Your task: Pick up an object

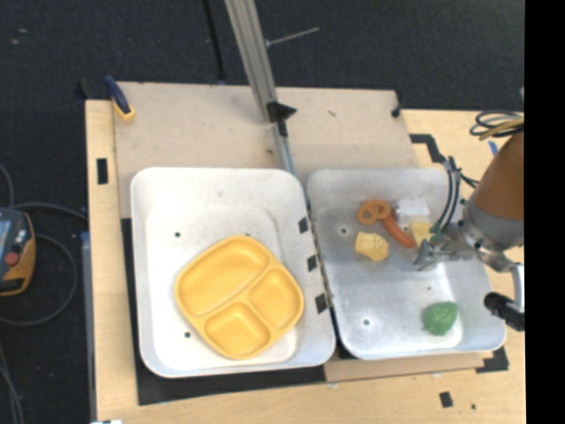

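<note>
Two shallow white bins (pixel 159 193), one yellow divided plastic tray (pixel 239 297), one orange pretzel-shaped toy (pixel 373 211), one yellow chunk (pixel 372 246), one green lump (pixel 440 317)

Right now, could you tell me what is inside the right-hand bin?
The right bin holds an orange pretzel-shaped toy, a yellow chunk and a green lump. The gripper covers part of the items by the far wall.

Premises: a robotics lab test cell. Evidence: a plywood worktop (pixel 221 126) on dark carpet (pixel 53 25), bearing two white bins (pixel 159 201) side by side; an aluminium extrusion mast (pixel 250 42) rising at 12 o'clock; loose cables (pixel 35 237) and a yellow control device (pixel 13 253) at 9 o'clock; an industrial arm (pixel 503 193) entering at 3 o'clock.
</note>
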You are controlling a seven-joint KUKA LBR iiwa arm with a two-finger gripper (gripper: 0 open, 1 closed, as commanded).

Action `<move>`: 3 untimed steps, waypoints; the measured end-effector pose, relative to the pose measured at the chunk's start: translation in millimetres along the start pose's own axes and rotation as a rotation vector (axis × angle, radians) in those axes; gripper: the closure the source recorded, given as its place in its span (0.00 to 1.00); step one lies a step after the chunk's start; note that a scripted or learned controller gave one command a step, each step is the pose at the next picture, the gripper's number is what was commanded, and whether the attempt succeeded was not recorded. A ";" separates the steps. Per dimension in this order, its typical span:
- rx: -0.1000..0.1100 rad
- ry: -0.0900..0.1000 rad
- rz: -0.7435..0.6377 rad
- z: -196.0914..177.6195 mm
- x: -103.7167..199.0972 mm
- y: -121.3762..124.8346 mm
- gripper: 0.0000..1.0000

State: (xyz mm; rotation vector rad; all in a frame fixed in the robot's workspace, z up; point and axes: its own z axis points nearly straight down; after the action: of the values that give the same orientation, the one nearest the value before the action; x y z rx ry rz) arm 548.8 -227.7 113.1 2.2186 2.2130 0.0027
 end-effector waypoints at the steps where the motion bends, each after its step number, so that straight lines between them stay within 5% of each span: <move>1: -0.001 0.001 -0.006 -61.7 4.4 7.2 1.00; 2: 0.000 0.001 -0.006 -103.5 2.7 9.0 1.00; 3: 0.002 0.004 -0.010 -114.8 57.9 23.7 1.00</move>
State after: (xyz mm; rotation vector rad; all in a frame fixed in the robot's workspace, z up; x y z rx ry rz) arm 571.8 -169.3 227.8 2.2104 2.2269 0.0051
